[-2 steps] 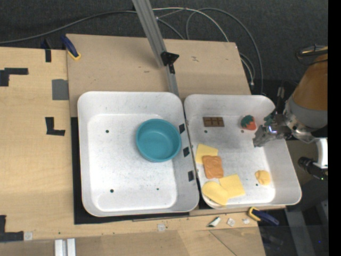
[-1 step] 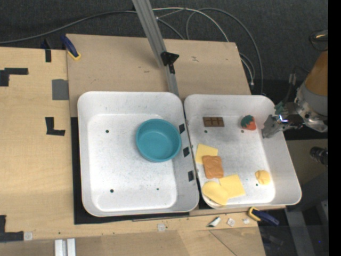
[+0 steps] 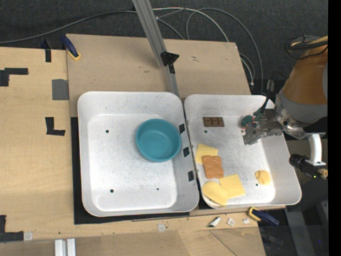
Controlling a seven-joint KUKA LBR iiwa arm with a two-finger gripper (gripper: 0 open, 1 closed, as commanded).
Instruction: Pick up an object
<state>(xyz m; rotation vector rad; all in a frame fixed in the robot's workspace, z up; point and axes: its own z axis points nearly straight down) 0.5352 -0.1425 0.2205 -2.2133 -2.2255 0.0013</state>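
The light wooden desk (image 3: 32, 143) is seen bearing two white bins (image 3: 96, 143), side by side, on what seems a dark mat (image 3: 76, 196).

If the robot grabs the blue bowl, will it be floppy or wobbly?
Probably stiff, not floppy: the bowl keeps a neat round rim. It sits upright on its base in the left bin, so it likely won't roll. Its smooth-looking wall might slip.

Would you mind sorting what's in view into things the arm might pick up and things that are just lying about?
Job:
tool
blue bowl
brown chocolate bar
toast slice
yellow cheese pieces
small yellow piece

Lying about:
cables
metal pole
blue-yellow clamps
black tape marks
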